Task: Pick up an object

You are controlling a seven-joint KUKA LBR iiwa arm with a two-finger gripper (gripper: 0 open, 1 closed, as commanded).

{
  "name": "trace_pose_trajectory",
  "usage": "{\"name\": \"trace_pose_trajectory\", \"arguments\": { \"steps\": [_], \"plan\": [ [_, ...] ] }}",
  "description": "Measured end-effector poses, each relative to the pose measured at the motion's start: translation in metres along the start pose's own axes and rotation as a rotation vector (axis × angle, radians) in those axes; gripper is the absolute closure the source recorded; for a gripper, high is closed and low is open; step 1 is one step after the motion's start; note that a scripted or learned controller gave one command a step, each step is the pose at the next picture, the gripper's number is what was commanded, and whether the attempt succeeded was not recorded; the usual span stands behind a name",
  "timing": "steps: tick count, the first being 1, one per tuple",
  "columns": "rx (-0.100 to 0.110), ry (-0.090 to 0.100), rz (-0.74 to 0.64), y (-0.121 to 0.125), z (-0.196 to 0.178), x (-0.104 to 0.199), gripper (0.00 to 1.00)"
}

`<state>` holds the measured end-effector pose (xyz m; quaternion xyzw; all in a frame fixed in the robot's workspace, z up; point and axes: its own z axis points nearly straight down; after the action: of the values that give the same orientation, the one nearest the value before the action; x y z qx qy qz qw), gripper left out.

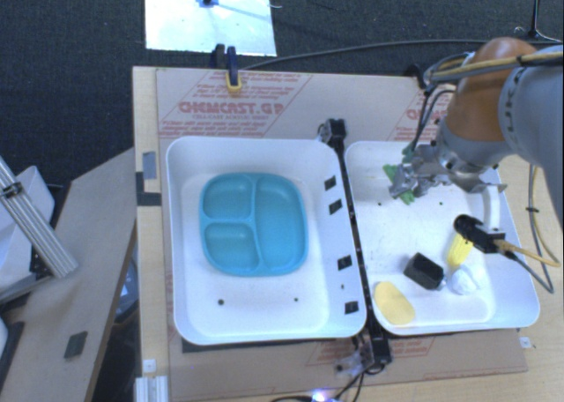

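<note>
Claw (408,183) hangs low over the far left part of the right bin (388,237), just beside the wall shared with the other bin. It sits on top of a small green object (406,197), whose edges poke out from under it. From this angle it cannot be told whether the claw is open, closed or gripping the green piece. The green object lies on the bin floor, well apart from the other things there.

Toward the near side of the same bin lies a black block (423,270). A yellow oval piece (394,301) is just beside it at the near wall. To the right, a yellow piece (456,255) touches a crumpled white lump (463,282).

The left bin (189,303) holds a blue divided plate (254,222), lying flat near its middle.
</note>
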<state>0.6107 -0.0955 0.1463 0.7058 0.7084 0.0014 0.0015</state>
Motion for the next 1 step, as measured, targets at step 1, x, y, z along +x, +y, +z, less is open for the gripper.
{"name": "trace_pose_trajectory", "arguments": {
  "steps": [1],
  "plan": [
    [-0.002,0.000,0.000,0.0039,-0.0439,-0.0015,1.00]
  ]
}}
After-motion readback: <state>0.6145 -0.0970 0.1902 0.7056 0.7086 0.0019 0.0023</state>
